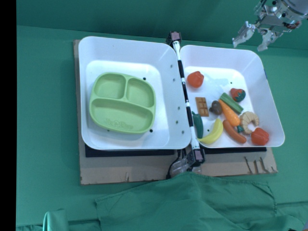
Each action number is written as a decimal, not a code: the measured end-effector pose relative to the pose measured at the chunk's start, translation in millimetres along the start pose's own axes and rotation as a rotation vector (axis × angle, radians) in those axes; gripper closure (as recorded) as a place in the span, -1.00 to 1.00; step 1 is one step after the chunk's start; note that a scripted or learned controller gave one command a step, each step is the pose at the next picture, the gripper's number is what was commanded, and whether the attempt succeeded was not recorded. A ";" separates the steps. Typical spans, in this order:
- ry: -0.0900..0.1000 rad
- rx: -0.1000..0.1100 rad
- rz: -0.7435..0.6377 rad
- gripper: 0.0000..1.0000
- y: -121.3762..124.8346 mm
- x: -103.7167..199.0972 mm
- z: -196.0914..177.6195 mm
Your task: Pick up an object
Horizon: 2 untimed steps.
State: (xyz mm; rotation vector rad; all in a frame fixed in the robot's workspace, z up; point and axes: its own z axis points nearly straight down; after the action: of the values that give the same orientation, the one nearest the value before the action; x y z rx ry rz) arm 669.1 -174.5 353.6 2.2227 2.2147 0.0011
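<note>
Camera view is showing the gripper hanging at the upper right of the frame, above the far rim of the right bin, fingers spread apart and pinching nothing. Toy food is sitting in that bin, right of frame centre: a tomato near the divider, a chocolate bar, a banana at the lower edge, a carrot, a sausage, a croissant, a strawberry and a red pepper at the lower right. The left bin is holding a green divided plate. Likely risks: the pieces at the right are crowding and touching, so a descent there is probably going to nudge neighbours or catch two at once; the round tomato could be rolling off the fingers; the flat chocolate bar is giving little to pinch. Some embossed marking is showing on the plate's lower section, too small to read; no other writing legible.
</note>
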 end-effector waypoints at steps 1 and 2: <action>-0.003 -0.003 -0.001 -1.00 32.3 -13.1 32.0; -0.002 -0.002 -0.001 -1.00 31.4 -12.4 30.3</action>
State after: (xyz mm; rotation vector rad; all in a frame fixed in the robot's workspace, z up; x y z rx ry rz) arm 700.6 -187.1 323.5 2.2192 2.2139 0.0012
